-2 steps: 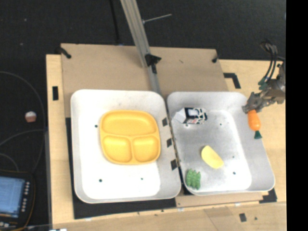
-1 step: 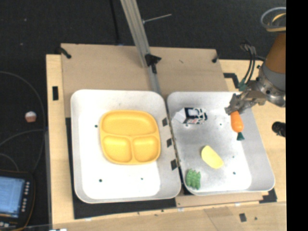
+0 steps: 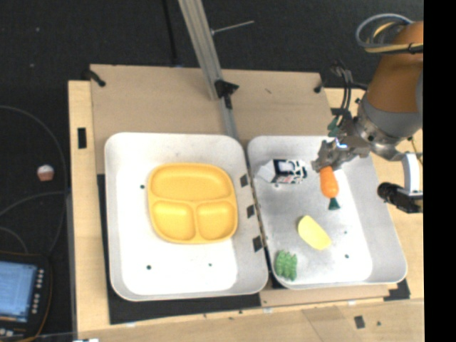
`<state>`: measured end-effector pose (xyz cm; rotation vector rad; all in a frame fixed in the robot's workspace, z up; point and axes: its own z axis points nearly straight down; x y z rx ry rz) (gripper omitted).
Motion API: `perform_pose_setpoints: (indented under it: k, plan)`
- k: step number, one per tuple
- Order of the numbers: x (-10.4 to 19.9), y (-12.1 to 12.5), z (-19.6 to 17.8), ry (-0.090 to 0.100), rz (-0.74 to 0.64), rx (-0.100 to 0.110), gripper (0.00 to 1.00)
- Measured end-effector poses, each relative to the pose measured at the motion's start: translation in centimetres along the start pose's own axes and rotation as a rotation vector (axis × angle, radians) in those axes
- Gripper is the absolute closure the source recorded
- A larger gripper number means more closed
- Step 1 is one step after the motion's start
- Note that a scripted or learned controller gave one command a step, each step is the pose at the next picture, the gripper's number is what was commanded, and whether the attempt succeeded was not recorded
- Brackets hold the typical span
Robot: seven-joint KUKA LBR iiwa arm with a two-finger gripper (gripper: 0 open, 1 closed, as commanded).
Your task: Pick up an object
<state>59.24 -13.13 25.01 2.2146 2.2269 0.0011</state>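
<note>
Claw [image 3: 329, 157] poised above toy carrot [image 3: 328, 185] in the right bin [image 3: 370, 262].
Its grip state cannot be told; a yellow piece [image 3: 313, 233] and green toy [image 3: 286, 263] are seen farther below-left.

A light wooden bench [image 3: 182, 95] carries two shallow white bins side by side, the left bin [image 3: 125, 212] and the right bin [image 3: 370, 241] almost touching along their inner edges, with a slanted metal rail [image 3: 203, 38] running down toward the gap between them.

Even overhead light, soft shadows, slightly grainy
</note>
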Motion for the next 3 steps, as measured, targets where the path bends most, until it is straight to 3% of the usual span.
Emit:
perform_pose_setpoints:
  k: [3]
  plan:
    - [17.9, 2.0, -0.7, 0.002, -0.003, 0.000, 1.00]
